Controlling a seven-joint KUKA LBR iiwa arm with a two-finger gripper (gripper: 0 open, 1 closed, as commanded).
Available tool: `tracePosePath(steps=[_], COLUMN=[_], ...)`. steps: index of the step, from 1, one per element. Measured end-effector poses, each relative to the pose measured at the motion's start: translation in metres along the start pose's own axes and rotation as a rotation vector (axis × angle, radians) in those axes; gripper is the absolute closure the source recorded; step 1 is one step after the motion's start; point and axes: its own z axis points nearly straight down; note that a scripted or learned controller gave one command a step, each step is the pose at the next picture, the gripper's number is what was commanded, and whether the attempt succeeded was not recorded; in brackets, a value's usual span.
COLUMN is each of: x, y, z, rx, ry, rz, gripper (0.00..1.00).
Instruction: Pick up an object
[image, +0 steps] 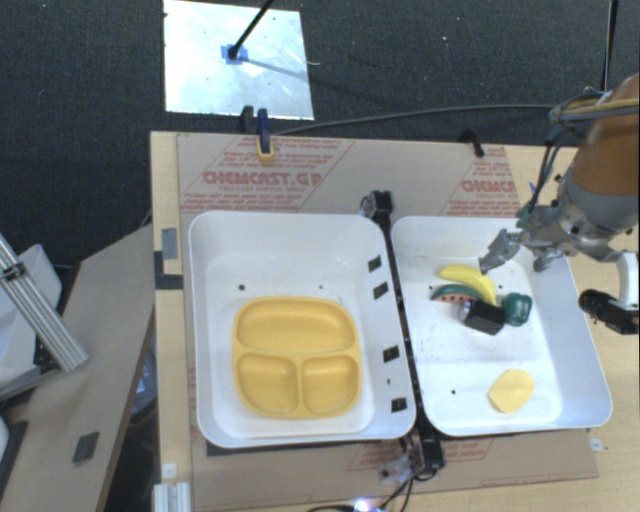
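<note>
The right bin (570, 400) holds a yellow banana (470, 281), a small green and red piece (452, 294) just left of it, a black block (484, 318) touching a dark green piece (516, 308), and a pale yellow disc (511, 390) near the front. My gripper (522, 254) hangs over the back right of this bin, above and to the right of the banana. It is open, its fingers (497, 250) spread apart with nothing between them.
In the left bin (215, 300) lies a yellow divided tray (296, 356). A black part (608, 308) juts over the right bin's right rim. A clamp (262, 132) and cables sit on the board behind the bins.
</note>
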Motion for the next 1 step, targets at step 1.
tracePosePath(steps=[1], x=[0.0002], y=[0.0025], z=[-0.0063], rx=[-0.011], ry=[-0.002], rz=[-0.002], gripper=[0.0])
